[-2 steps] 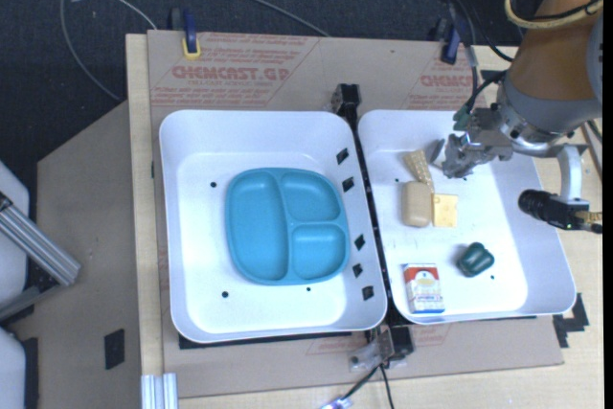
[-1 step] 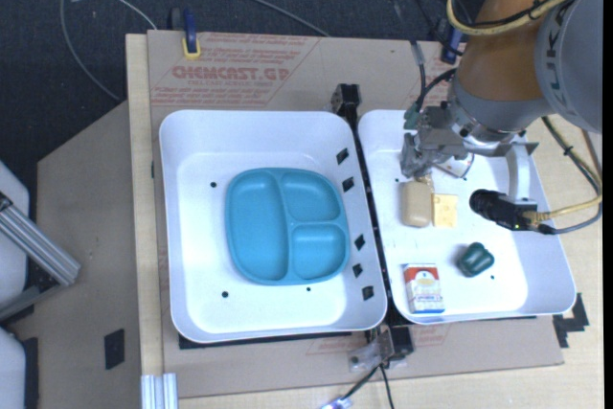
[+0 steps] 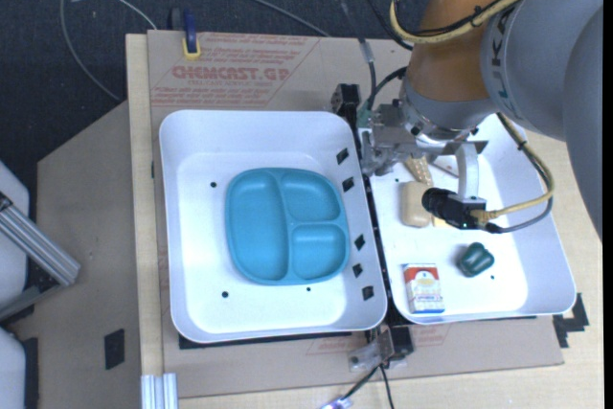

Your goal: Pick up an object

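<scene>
Gripper (image 3: 421, 170): over right bin (image 3: 536, 206), near its far left corner; grip state cannot be told, wrist hides it. Beige block (image 3: 414, 204) just beneath, along left wall. Green lump (image 3: 474, 259), small carton (image 3: 422, 288) toward near edge. Advice: descend straight, centred on block, clear of wall.

A light blue divided plate (image 3: 285, 225) sits in a white bin (image 3: 182, 206), while the other white bin (image 3: 536, 273) holds a dark green lump (image 3: 474, 259), a cream block (image 3: 414, 204) and a red-and-white box (image 3: 423, 289).
</scene>
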### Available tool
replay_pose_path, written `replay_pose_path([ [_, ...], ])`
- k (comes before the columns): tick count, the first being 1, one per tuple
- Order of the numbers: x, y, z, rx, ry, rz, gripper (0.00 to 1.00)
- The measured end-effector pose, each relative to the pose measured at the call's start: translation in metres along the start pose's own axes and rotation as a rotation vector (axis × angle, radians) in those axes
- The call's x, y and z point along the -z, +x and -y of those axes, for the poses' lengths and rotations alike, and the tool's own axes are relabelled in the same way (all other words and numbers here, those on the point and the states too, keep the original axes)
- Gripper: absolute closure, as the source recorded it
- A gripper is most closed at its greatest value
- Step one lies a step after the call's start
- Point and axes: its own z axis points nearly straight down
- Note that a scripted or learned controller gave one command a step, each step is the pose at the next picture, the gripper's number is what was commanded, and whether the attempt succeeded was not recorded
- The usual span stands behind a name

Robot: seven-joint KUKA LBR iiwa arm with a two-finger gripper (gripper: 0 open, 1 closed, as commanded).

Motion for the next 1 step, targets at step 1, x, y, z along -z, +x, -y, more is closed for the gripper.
replay_pose_path([
  [1, 0.0036, 0.0517, -0.0056, 0.0, -0.002, 0.0, 1.0],
])
